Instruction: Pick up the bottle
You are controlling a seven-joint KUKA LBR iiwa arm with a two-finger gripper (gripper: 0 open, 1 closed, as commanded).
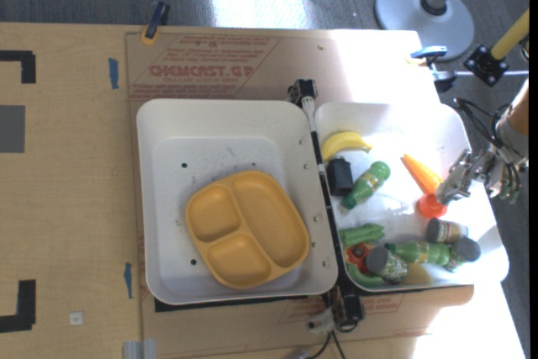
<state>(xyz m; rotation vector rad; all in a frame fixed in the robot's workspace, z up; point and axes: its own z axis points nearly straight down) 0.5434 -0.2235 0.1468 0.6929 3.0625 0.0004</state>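
Observation:
A small green bottle (pixel 367 184) lies tilted in the middle of the right bin (pixel 382 115). A longer green bottle (pixel 423 252) with a dark cap lies along that bin's front wall, and a short brown bottle (pixel 445 229) rests just behind it. My gripper (pixel 459 179) hangs over the right side of the right bin, above the red cup (pixel 429 204) and to the right of the carrot (pixel 420 171). Nothing can be seen held in it.
The right bin also holds a banana (pixel 343 144), a black block (pixel 340 176), green peppers (pixel 361 234) and a grey-capped jar (pixel 378 261). A yellow divided plate (pixel 245 238) lies in the left bin (pixel 168 181). Cables and a lamp base (pixel 416 2) sit at the back right.

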